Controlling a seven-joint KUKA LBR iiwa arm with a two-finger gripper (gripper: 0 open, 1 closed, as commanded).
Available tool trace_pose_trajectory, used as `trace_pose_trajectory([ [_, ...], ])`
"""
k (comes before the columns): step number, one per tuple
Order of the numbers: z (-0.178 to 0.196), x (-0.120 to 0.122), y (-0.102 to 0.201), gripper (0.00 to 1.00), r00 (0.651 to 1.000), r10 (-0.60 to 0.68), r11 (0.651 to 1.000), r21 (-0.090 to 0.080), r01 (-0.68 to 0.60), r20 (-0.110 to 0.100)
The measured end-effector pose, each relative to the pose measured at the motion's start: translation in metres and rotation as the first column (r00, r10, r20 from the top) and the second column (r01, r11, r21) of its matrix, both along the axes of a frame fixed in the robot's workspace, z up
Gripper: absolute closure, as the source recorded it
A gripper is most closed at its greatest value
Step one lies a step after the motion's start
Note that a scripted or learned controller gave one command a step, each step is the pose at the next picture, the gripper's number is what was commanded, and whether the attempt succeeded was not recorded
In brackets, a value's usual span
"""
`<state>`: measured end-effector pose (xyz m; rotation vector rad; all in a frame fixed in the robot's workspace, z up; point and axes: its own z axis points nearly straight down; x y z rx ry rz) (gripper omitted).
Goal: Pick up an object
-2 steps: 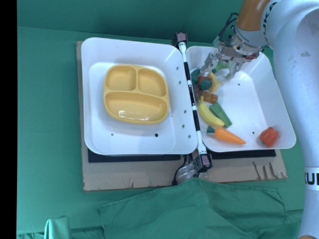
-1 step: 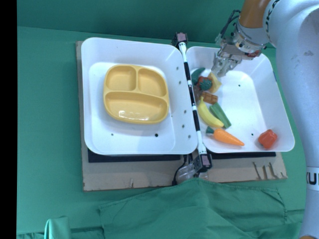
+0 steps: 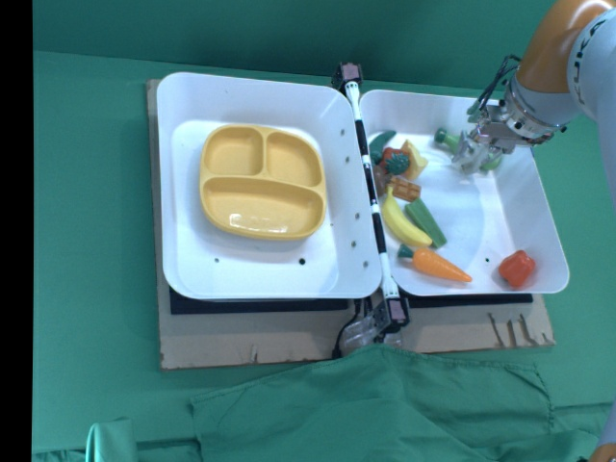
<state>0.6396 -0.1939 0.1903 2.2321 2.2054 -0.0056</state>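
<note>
I am noting the gripper [image 3: 474, 152] hovering low in the right bin [image 3: 539, 215] by a green toy [image 3: 447, 140], finger state indiscernible, nothing lifted yet.

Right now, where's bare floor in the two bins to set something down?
Left bin: a white margin rings the yellow tray, widest along its near edge. Right bin: bare middle between the banana, the red pepper and the gripper. Crowded: along the divider, from the toy pile to the carrot.

Green cloth [image 3: 87, 258] covers the bench under a cardboard sheet [image 3: 250, 349]
</note>
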Motion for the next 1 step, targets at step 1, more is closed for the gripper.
trace_pose_trajectory([
  [1,0.0489,0.0587,0.0068,1.0,1.0,0.011,1.0,0.001,-0.011,0.007],
])
